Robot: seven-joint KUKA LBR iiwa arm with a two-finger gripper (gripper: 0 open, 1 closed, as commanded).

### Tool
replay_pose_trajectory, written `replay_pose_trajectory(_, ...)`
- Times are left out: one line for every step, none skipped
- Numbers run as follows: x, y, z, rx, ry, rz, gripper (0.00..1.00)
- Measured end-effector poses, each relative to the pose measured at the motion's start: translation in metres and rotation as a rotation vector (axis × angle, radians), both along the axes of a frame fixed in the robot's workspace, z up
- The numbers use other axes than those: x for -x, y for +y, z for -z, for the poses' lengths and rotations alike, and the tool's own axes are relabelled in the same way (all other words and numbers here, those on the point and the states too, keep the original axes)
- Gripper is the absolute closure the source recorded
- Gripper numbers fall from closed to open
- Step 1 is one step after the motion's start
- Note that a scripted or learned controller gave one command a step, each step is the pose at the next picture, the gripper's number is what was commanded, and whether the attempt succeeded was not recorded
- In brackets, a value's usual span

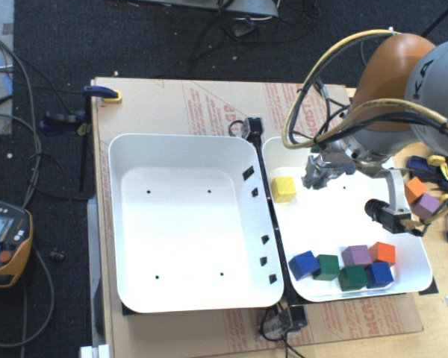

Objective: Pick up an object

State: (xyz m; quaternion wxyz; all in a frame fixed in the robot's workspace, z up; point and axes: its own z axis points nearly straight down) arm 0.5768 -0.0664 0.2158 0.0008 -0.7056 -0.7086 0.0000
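Observation:
A yellow block (284, 188) lies in the right bin (336, 215), near its upper left side. My gripper (316, 174) hangs over the same bin, a short way to the right of the yellow block and apart from it. Along the bin's front edge sit several blocks: a blue one (304, 264), a green one (328, 266), a dark green one (352, 277), a purple one (356, 256), an orange one (383, 253) and another blue one (380, 274). Nothing shows between the gripper's fingers.
The left bin (187, 222) is wide and shallow and touches the right bin along a black-clipped seam. Yellow cables (313, 103) loop over the arm. Orange and purple blocks (422, 196) lie outside the bin at the right edge.

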Motion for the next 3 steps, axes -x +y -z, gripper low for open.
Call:
replay_pose_trajectory(0.012, 0.052, -0.013, 0.0, -0.001, 0.0, 1.0)
replay_pose_trajectory(0.018, 0.102, -0.023, 0.0, -0.001, -0.001, 1.0)
replay_pose_trajectory(0.018, 0.152, -0.023, 0.0, -0.001, -0.001, 1.0)
